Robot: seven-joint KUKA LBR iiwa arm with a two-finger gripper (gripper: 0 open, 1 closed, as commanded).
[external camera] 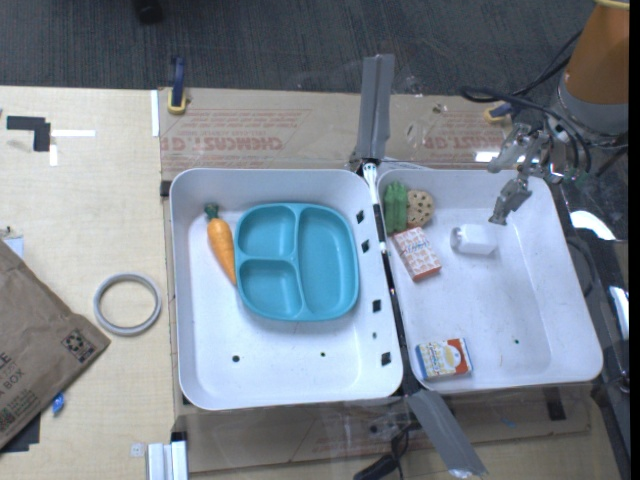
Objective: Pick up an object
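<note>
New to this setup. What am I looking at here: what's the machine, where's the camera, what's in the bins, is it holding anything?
There is one picture, from a fixed camera above the bench, looking down at a slant. The machine is a grey robot arm with an orange band, reaching in from the right. Its grasping end, the tool, hangs over the right bin near its far edge, and nothing shows between its fingers.

Left bin: a blue divided plate with a toy carrot beside it.

Right bin: a small white object just below the tool, a green toy next to a cookie-like piece, and two small food boxes.

On the bench to the left lie a tape ring and a cardboard box.
</note>
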